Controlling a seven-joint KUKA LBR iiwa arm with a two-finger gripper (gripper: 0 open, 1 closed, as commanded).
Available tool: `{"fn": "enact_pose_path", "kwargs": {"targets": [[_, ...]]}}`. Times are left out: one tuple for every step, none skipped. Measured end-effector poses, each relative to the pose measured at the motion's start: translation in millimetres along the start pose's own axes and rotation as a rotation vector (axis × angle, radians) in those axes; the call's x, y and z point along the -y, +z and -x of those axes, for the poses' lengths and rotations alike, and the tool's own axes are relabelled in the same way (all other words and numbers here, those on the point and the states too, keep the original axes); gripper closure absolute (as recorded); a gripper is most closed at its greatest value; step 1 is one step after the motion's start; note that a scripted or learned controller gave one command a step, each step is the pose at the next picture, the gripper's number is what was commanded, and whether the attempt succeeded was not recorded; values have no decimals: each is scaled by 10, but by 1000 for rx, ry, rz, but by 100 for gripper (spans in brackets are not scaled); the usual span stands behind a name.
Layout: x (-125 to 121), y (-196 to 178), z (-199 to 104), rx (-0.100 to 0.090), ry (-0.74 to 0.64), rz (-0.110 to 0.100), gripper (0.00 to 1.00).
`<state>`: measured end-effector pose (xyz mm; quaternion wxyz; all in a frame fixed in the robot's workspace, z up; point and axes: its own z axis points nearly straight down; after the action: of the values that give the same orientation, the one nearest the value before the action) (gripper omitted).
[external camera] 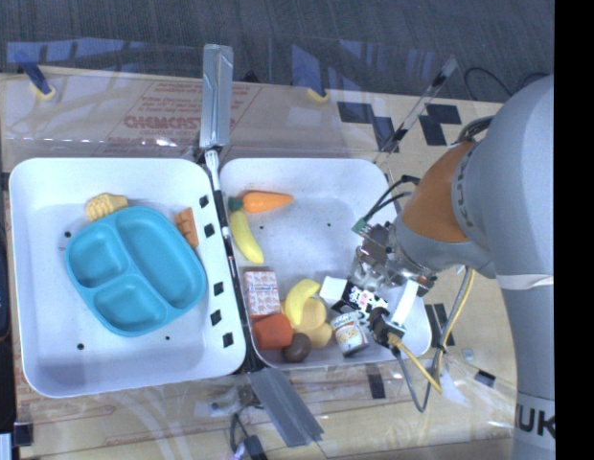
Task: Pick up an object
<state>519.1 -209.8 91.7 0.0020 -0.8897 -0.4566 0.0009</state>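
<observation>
My gripper (367, 290) is low in the right bin (316, 175), near its front right corner, with the grey arm and its orange band (433, 204) coming in from the right. Directly under and beside it lie a small round can (348, 333) and a black-and-white packet (358, 301). To the left of these sit a yellow fruit (305, 305), a red tomato-like piece (273, 332), a brown ball (297, 349) and a small printed box (262, 291). Farther back rest a banana (245, 237) and a carrot (264, 201).
The left bin (48, 353) holds a blue divided plate (134, 270), a corn cob (105, 204) and a small orange piece (188, 226). A metal divider bar (217, 94) runs up between the bins. Cables (441, 343) hang by the right bin's corner.
</observation>
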Motion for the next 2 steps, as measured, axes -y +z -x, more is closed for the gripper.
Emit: {"fn": "enact_pose_path", "kwargs": {"targets": [[-345,6,-429,0,370,0,100],[-631,-2,-457,-1,672,1,100]]}}
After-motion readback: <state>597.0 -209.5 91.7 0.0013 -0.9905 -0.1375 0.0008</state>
